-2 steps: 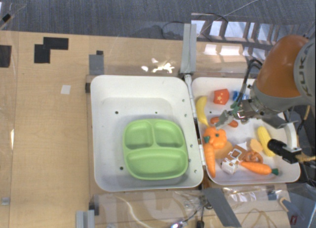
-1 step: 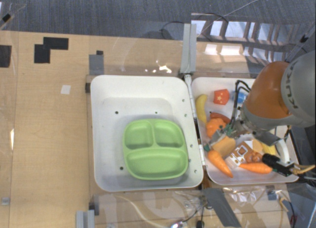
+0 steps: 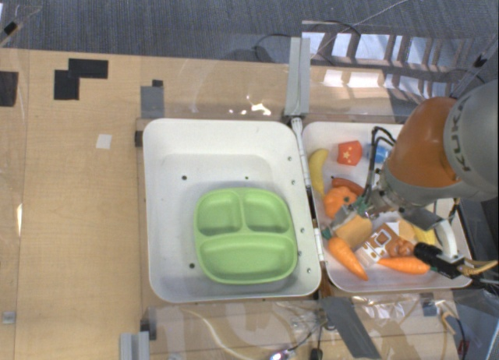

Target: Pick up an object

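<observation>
Objects lay heaped in the right bin (image 3: 390,285), all close about the claw (image 3: 365,209), which hung low over the pile at the end of the arm (image 3: 425,152). Whether the claw was spread or pressed together could not be told, as the wrist hid it from above, and nothing was seen gripped in it. Just left of the claw sat an orange (image 3: 335,199), seemingly touching it or nearly so. Just below the claw lay a tan block (image 3: 352,231), and under that a carrot (image 3: 345,257) slanting toward the bin's near edge. Below and right of the claw were a white and orange box (image 3: 378,243) and a second carrot (image 3: 405,266), lying flat. Up and left of the claw lay a banana (image 3: 317,165) along the bin wall, and above the claw a red cube (image 3: 350,152). Well to the claw's left, the left bin (image 3: 171,195) held a green plate (image 3: 245,235).
</observation>
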`<state>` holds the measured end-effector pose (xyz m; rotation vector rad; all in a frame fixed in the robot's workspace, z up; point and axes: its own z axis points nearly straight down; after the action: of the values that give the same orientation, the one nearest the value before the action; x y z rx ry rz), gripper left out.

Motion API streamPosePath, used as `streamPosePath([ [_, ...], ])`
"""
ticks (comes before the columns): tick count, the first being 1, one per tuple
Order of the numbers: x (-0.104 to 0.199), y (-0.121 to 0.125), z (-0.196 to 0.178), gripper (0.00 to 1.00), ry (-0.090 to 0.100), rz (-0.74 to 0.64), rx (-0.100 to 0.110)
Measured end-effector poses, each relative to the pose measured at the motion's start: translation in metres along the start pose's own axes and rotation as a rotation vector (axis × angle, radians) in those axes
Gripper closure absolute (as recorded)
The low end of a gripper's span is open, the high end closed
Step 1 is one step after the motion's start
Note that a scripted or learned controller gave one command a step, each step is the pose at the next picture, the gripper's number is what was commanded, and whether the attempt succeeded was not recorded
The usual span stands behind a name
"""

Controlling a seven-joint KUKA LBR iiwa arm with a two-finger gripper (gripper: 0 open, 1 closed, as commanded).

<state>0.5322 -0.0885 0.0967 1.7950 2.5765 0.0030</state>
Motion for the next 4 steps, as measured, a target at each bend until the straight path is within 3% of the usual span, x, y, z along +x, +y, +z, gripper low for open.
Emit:
streamPosePath([
  [1, 0.001, 0.001, -0.010, 1.00, 0.000, -0.001, -0.002],
  [2, 0.024, 0.054, -0.087, 1.00, 0.000, 0.491, 0.002],
  [3, -0.006, 0.051, -0.126, 1.00, -0.001, 0.595, 0.002],
  [4, -0.006, 0.051, -0.126, 0.00, -0.001, 0.594, 0.003],
])
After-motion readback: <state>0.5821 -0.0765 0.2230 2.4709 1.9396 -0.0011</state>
